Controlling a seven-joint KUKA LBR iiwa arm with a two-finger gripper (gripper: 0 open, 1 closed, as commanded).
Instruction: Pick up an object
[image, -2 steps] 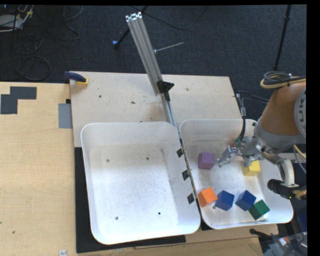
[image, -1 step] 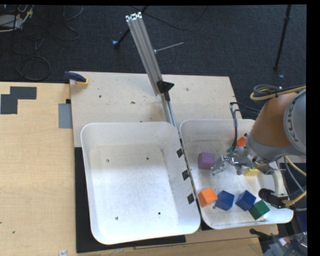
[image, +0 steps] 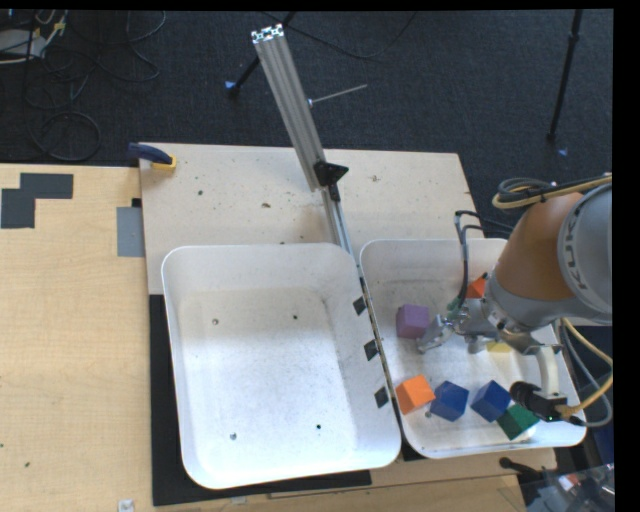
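Gripper (image: 432, 340) hung just at purple block's (image: 411, 321) four o'clock; finger state unclear, cannot tell; nothing lifted; grasp remained.

Pale bench (image: 240, 195) under two white bins (image: 200, 300), side by side

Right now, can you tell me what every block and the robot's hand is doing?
gripper: low in the right bin, beside the purple block, holding nothing I can see.
purple block: resting on the bin floor.
orange block: resting near the front wall.
two blue blocks: resting side by side.
green block: resting in the front corner.
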